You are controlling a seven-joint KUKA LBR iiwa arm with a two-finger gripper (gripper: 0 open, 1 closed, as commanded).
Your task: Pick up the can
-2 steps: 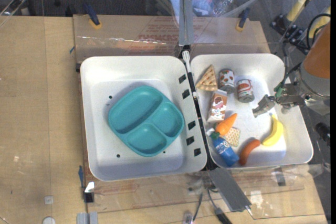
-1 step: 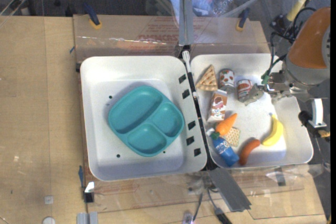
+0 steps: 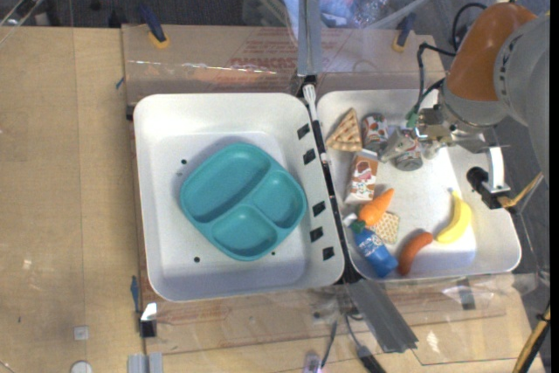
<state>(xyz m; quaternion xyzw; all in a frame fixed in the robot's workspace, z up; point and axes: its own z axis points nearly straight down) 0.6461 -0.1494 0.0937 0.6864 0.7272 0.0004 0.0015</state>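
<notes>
One gripper over can, rt bin.

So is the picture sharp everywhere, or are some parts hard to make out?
In the camera view the light is even and soft, with faint shadows. The teal plate and banana read clearly. The hand and the can near it are small and blurry, so their details are hard to tell; the white bin looks slightly washed out.
</notes>
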